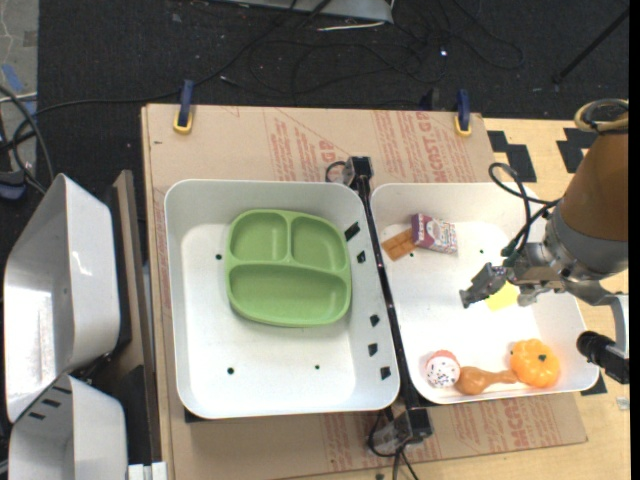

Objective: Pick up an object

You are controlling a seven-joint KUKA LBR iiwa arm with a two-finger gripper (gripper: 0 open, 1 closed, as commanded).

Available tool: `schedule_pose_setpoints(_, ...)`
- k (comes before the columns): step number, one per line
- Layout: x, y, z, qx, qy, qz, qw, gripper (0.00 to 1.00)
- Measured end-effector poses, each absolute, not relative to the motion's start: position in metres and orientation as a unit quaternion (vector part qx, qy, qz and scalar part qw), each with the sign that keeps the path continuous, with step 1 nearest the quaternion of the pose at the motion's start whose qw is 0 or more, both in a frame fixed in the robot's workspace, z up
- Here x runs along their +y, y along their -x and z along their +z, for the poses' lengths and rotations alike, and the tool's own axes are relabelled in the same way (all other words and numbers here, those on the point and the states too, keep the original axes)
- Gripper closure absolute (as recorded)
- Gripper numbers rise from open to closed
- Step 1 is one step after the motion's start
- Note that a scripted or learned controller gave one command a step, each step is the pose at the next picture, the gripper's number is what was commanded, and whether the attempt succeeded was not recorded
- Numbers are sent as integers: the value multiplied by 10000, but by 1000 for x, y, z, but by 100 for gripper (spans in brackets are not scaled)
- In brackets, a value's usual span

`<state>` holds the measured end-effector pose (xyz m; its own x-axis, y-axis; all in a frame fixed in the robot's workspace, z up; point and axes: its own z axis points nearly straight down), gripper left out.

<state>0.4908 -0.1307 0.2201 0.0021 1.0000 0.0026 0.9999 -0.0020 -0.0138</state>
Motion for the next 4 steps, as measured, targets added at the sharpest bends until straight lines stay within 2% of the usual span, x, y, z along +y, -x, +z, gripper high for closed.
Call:
schedule_pose_setpoints(1,-130,-494,226,-7076,7067,2,4,0)
schedule_pose_setpoints(2,-130,-491,162,-7063,7079,17,27,0)
schedule_pose_setpoints(3,-124,-487,117,-7063,7079,13,28,0)
schedule_pose_setpoints(4,-124,-486,91,-7063,7079,10,21,0)
